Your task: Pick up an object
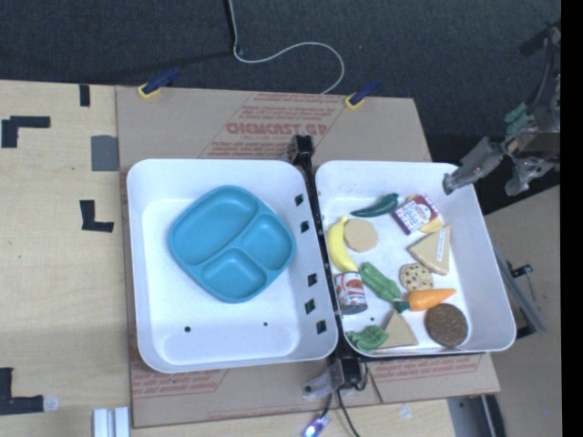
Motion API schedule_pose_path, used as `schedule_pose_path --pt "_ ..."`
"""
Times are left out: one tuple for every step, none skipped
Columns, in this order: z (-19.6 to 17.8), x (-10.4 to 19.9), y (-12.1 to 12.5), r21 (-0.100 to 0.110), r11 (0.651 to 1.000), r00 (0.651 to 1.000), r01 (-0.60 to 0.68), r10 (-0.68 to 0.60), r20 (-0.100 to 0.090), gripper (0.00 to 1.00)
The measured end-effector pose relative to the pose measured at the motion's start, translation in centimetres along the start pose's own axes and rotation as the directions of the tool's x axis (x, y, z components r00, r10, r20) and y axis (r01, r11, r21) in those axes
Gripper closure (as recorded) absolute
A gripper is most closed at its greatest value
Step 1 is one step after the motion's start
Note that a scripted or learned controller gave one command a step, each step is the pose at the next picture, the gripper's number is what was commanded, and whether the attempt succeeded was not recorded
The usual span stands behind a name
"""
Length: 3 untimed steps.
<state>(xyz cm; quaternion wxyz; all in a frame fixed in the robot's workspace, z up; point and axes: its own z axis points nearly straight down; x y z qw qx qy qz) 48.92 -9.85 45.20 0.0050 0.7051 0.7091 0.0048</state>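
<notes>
Many toys crowd the right bin (pixel 488 271) — gripper (pixel 465 173) hangs at its far-right rim, finger state can't tell; aim for the orange carrot (pixel 431 298), w/ clearance

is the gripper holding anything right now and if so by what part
Nothing is held. The gripper sits at the upper right corner of the right bin, above the toy food, with no item between its fingers.

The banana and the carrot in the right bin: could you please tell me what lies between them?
In the camera view, a green pickle lies between the banana and the carrot, slanting down toward the carrot.
</notes>
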Motion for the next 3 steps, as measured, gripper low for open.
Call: schedule_pose_path --pt "-0.2 -0.2 0.2 0.013 1.0 1.0 -0.004 0.004 0.002 1.0" --pt "4.0 10.5 -0.6 0.019 1.0 1.0 0.005 -0.005 -0.002 1.0" --pt "6.6 12.6 -0.6 0.019 1.0 1.0 -0.003 0.003 0.0 1.0"
